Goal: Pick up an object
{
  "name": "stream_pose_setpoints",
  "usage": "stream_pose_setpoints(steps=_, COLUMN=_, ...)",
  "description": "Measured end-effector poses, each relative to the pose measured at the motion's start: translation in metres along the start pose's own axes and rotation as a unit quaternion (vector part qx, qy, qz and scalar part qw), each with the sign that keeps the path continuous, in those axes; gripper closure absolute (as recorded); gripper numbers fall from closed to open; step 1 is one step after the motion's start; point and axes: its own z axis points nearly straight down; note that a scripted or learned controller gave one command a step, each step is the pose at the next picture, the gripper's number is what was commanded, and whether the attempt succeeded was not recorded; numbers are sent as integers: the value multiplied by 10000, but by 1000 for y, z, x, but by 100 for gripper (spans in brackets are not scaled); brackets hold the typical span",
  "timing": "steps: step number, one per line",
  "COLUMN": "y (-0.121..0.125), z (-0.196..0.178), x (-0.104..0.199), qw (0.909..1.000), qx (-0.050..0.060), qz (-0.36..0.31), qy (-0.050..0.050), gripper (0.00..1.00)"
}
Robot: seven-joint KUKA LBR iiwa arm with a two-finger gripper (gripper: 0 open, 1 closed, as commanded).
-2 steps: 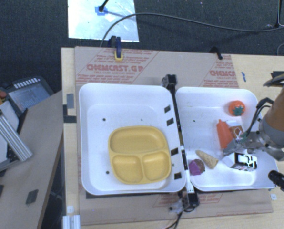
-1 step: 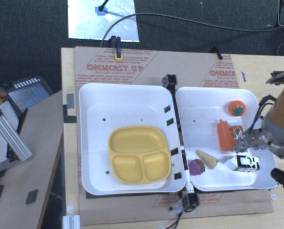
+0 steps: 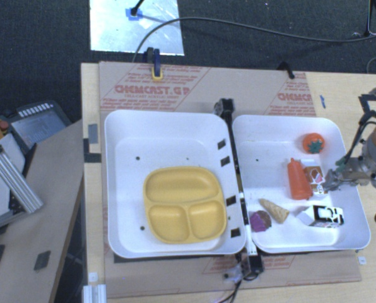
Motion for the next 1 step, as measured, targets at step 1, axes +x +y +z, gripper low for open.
stream_pose_setpoints(steps=1, y=2, z=-53, x=-1, qw=10000, qx=4, qz=-4, qy=2, gripper=100)
